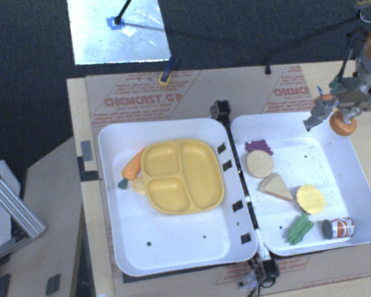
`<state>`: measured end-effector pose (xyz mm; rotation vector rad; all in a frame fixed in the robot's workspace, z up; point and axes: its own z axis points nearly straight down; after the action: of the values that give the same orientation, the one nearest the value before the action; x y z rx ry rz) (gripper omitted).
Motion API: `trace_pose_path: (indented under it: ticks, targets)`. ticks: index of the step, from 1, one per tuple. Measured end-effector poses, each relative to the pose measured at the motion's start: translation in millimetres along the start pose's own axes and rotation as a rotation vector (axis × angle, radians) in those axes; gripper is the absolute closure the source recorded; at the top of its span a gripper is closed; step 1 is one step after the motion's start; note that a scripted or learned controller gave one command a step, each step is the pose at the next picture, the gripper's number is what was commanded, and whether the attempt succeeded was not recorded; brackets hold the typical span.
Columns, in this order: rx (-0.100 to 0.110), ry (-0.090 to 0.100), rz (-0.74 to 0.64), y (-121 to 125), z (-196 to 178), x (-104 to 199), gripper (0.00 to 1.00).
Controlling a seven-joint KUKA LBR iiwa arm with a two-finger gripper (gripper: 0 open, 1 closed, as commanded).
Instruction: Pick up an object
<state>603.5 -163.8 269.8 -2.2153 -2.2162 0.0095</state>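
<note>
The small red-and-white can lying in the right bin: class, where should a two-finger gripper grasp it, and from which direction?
Grip the small red-and-white can across its round body at mid-length, coming from above. It lies on its side near the right bin's front corner, so its curved flanks are the likeliest opposing surfaces.

Two white bins (184, 257), one yellow divided plate (178, 176), one carrot (132, 164), six small items (289, 190) in the right bin.

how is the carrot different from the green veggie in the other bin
The carrot is orange with a green tip; the green vegetable is green all over. The carrot lies in the left bin, tucked against the yellow divided plate; the green vegetable lies in the right bin, apart from its neighbours, near the small can. Both are small, elongated toy foods lying at a slant.
</note>
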Motion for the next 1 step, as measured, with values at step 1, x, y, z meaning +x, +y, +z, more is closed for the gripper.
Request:
trace_pose_path:
  ticks: [1]
  targets:
    - [-0.012, -0.002, -0.002, 1.8, -7.5, 0.5, 0.0]
